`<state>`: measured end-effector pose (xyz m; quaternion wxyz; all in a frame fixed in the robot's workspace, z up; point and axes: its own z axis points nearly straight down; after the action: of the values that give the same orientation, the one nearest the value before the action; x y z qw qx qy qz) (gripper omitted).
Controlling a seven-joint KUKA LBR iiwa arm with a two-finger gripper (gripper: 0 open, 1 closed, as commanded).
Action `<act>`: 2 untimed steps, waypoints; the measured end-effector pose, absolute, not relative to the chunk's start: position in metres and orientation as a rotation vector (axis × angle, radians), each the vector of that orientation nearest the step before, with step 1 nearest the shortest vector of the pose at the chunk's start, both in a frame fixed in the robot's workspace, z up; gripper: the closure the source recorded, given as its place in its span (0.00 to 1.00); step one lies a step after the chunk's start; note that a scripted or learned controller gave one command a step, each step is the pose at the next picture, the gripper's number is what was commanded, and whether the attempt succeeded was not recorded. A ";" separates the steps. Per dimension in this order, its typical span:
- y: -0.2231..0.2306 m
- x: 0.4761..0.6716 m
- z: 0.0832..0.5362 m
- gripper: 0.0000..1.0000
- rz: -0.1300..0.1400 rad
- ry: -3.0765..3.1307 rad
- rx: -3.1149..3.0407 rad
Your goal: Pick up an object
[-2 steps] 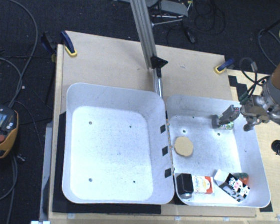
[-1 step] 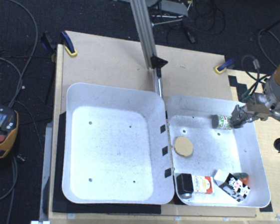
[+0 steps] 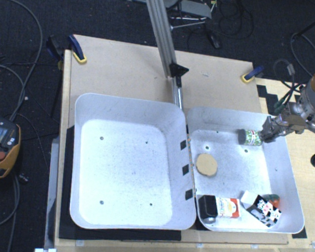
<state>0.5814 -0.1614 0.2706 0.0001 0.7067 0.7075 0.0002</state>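
Green-white small can (image 3: 251,138) lies on side in right bin (image 3: 288,171), upper part, touching gripper (image 3: 269,133) on its left side. Whether gripper is apart or together, cannot tell; can not seen between its tips. Tan round disc (image 3: 206,165) lies below-left of gripper, well apart. Black block (image 3: 208,207), red-white box (image 3: 229,207) and black-white packet (image 3: 264,208) lie far below gripper at near wall. Left bin (image 3: 91,109) far to left on desk (image 3: 129,74).
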 end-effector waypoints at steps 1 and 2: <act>-0.161 0.582 0.281 1.00 0.001 2.223 2.220; -0.051 0.663 0.264 1.00 0.000 2.232 2.215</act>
<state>0.6631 -0.0512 0.2637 -0.0016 0.7044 0.7098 0.0000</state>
